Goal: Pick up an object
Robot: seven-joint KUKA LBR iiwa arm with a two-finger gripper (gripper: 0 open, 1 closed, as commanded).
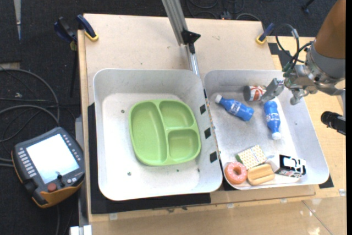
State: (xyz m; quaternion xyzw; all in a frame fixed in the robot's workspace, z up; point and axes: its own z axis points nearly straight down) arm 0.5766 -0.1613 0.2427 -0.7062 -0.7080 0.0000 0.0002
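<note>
1. The grey arm with an orange band enters from the upper right of the frame, and its two-finger gripper (283,91) hangs over the upper right part of the right shallow white bin (313,135).
2. Two pale fingers (271,89) point down and stand apart, one on the left near the cans and bottles, the other further right; nothing shows between them.
3. A small red and white can (254,93) lies on its side just left of the left finger, in the upper middle of the right bin.
4. A blue plastic bottle with a white cap (235,108) lies tilted below and left of the can; a second blue bottle (272,118) lies nearly upright in the frame, just below the gripper.
5. Along the bin's lower edge lie a pink frosted doughnut (236,173), a tan bread roll (260,174), a pale green patterned square block (252,156) and a black and white packet (291,165).
6. The left white bin (110,118) holds a lime green plastic divided tray (164,132) with three compartments, at its centre.
7. A grey and orange teach pendant (48,165) sits at the lower left of the frame, off the bench.
</note>
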